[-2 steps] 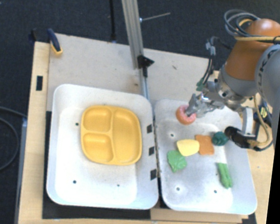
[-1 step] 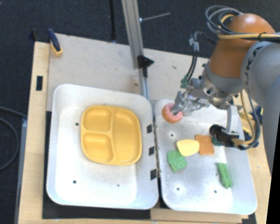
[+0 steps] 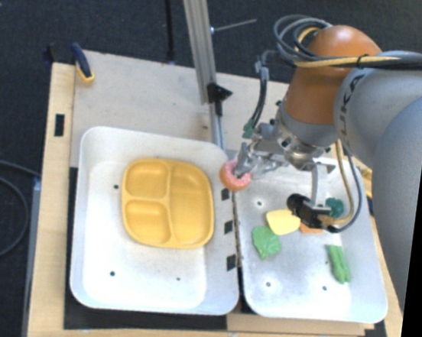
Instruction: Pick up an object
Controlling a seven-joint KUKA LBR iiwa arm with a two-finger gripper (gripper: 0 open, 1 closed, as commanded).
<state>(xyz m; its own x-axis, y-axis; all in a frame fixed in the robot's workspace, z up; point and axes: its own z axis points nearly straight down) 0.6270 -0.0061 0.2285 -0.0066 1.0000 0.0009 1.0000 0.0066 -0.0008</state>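
gripping a pink ring-shaped toy (image 3: 234, 176) between its closed fingers, the metal two-finger gripper (image 3: 240, 168) hangs over the seam between the two shallow white bins (image 3: 90, 264).

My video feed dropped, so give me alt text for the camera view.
The end effector is over the bins' shared edge, at a pink ring. The left bin holds a yellow divided plate; the right bin holds small toys.

Arm (image 3: 382, 101) cut off at the right edge, its wrist hiding the right bin's (image 3: 356, 298) far rim, orange item (image 3: 309, 229) mostly hidden behind yellow piece (image 3: 282, 223)
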